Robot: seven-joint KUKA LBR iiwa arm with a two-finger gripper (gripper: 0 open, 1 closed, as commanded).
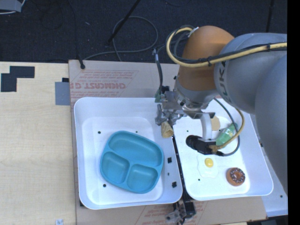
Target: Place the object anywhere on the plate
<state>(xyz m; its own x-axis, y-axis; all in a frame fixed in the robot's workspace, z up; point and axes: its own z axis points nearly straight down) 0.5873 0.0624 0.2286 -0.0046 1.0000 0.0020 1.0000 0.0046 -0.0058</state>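
A blue plate [131, 161] with three compartments lies in the left bin [89, 125], toward its front. My gripper [166, 123] hangs over the divider between the two bins, just beyond the plate's far right corner. A small tan, wedge-like object [167, 131] sits between its fingertips, and the gripper is shut on it. The object is up off the bin floor and to the right of the plate, not over it.
In the right bin [262, 186] lie a toy fried egg [208, 166], a brown donut [236, 176], a green item [227, 133] and a cream piece [215, 123] partly behind the wrist. The arm covers that bin's far half.
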